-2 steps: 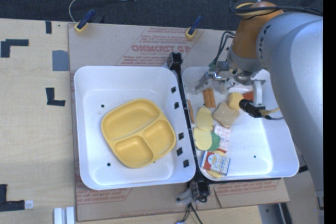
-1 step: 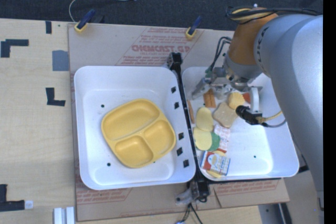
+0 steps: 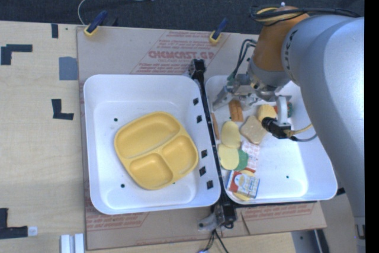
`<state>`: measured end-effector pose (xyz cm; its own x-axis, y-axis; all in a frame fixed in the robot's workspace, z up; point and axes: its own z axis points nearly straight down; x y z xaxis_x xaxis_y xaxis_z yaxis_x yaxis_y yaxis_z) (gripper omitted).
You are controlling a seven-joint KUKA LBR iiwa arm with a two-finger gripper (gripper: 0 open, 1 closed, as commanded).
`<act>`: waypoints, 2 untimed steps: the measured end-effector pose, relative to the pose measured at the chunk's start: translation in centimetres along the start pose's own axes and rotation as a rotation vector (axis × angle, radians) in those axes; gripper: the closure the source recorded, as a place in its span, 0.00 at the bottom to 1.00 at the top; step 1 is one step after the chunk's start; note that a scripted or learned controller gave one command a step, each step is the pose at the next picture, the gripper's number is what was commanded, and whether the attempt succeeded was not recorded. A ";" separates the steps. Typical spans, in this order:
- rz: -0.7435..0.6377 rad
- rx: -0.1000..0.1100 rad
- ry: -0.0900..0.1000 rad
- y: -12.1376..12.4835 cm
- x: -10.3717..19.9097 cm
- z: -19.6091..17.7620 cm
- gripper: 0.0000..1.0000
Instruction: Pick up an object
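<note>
The grey arm is looming over the right bin, hiding its far corner. The tool is hanging just above a small orange piece among crowded food toys; its opening is unreadable.

Light wooden bench carrying printed brown cardboard sheet; two shallow white plastic bins sitting side by side on the sheet.

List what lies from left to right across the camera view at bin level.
Left bin → yellow divided plate → black divider → pale yellow food pieces → right bin.
</note>
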<state>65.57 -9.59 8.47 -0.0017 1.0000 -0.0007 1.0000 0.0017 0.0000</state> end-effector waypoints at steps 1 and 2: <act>0.000 -0.001 0.001 0.8 -1.6 0.0 0.00; -0.001 -0.001 0.000 0.8 -1.5 -1.0 1.00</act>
<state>66.35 -11.12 9.50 -0.0027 1.0000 -0.0005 1.0000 0.0027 0.0007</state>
